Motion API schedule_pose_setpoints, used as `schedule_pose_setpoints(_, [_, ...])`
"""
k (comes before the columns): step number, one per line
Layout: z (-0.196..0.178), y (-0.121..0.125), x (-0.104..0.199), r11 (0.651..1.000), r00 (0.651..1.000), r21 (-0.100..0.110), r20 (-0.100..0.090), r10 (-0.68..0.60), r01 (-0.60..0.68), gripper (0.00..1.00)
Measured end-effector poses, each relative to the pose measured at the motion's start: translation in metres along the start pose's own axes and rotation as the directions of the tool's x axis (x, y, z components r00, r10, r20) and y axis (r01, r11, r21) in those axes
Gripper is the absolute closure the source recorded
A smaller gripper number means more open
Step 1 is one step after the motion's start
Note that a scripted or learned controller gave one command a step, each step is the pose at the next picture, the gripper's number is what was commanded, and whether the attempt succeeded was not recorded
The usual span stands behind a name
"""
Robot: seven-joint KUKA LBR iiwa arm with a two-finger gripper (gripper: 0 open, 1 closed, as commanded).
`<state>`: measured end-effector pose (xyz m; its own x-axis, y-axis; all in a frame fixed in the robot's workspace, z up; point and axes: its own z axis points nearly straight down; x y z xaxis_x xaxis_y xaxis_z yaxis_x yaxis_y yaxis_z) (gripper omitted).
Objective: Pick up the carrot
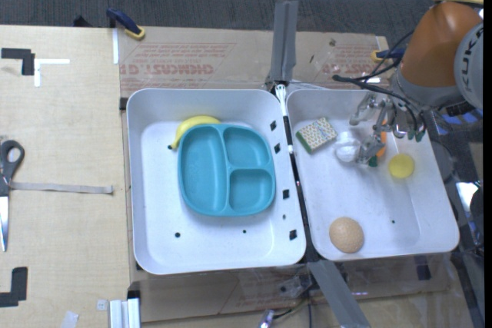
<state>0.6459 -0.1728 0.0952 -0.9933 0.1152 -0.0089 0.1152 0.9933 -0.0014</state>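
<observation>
We log the gripper [374,150] over the right bin [400,234], grip state unreadable; carrot [374,152] beneath; cardboard [200,57] at twelve o'clock, print illegible.

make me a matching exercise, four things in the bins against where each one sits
Things:
1. blue divided plate
2. banana
3. egg
4. lemon

Places:
A. right bin, front, nearest the camera
B. left bin, middle
C. right bin, right part, beside the gripper
D. left bin, poking out from behind the plate's back edge

Pairs: 1-B, 2-D, 3-A, 4-C
</observation>
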Motion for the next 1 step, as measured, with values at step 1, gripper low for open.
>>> schedule_pose_setpoints(1, [-0.0119, 0.0009, -0.0023, 1.0, 1.0, 0.002, 0.008, -0.004, 0.004, 1.0])
